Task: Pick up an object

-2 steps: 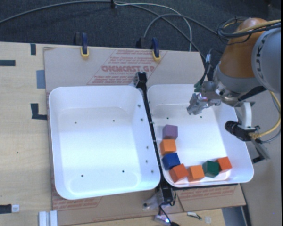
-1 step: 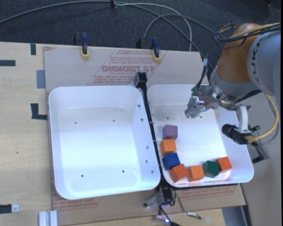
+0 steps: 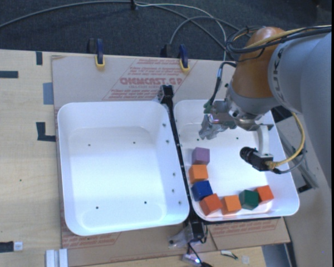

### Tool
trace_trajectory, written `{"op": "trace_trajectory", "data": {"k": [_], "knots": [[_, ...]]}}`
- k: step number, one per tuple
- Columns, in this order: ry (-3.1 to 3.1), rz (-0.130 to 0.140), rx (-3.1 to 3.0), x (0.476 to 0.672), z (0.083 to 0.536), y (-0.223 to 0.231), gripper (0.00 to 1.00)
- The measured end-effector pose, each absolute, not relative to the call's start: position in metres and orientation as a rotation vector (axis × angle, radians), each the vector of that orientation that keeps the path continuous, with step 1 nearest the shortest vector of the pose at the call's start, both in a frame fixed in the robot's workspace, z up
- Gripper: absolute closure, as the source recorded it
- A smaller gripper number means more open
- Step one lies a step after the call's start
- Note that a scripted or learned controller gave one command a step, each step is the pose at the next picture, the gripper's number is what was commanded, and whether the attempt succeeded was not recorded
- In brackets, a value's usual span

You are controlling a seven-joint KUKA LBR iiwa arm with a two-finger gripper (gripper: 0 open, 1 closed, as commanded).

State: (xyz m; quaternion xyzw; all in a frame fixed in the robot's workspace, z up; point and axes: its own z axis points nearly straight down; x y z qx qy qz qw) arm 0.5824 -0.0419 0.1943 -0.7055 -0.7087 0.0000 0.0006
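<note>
The gripper [image 3: 210,128] hangs over the upper left part of the right bin [image 3: 286,202], its small grey fingers pointing down toward the white floor; whether they stand apart or together cannot be told from this slant, and nothing shows between them. Closest to the fingertips, just below them in the view, lies a purple block [image 3: 201,155], apart from the gripper. Directly under that block sits an orange block [image 3: 199,173], touching it or nearly so, and next down the same line comes a blue block [image 3: 201,189]. Farther still, along the bin's lower edge, a row runs off to the right: a red-orange block [image 3: 210,203] beside the blue one, then another orange block [image 3: 231,204], a dark green block [image 3: 249,198] and a last orange block [image 3: 265,193] at the end of the row. To the right of the fingers, a black cylindrical fitting [image 3: 251,157] on the arm hangs over the bin floor. To the left of the fingers, beyond the black divider [image 3: 175,143] where the two rims meet, lies the left bin [image 3: 64,166]. Farthest off, above both bins, two blue-and-yellow clamps [image 3: 99,54] hold a cardboard sheet [image 3: 145,77] to the bench.
</note>
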Motion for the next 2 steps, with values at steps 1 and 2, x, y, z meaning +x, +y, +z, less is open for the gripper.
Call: {"op": "trace_trajectory", "data": {"k": [1,2], "knots": [[-2.226,-0.001,-2.216,0.591,0.197,0.012,1.0],[-2.226,-0.002,-2.217,0.589,0.217,0.064,1.0]]}}
